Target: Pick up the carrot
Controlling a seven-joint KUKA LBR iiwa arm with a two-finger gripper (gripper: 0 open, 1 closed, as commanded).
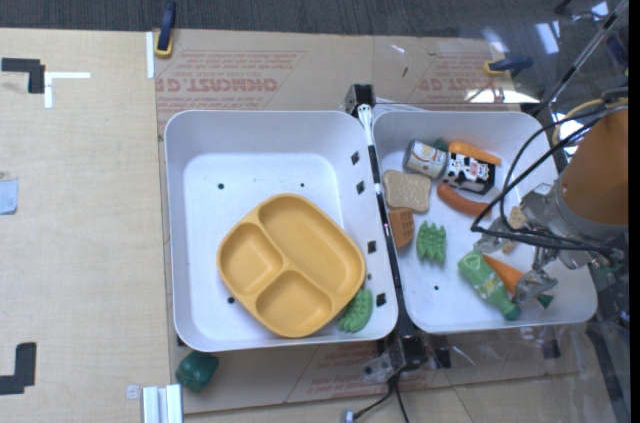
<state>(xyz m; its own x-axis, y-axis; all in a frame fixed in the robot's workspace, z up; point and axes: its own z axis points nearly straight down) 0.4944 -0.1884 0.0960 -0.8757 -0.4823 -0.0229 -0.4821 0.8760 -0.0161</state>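
Observation:
The carrot (507, 273), orange with a green leafy top, lies near the front right corner of the right bin (440, 306). My gripper (537, 284) hangs right at the carrot's right end, low over the bin floor. The grey wrist and the cables around it cover the gripper's tip. Whether it touches the carrot cannot be made out. The arm's orange band (603, 173) sits above the bin's right rim.
The right bin also holds a bread slice (407, 191), a can (428, 158), a black-and-white carton (470, 170), a red sausage (461, 201) and a green piece (431, 242). The left bin (200, 151) holds a yellow divided plate (290, 263). A green pepper (197, 369) lies on the bench.

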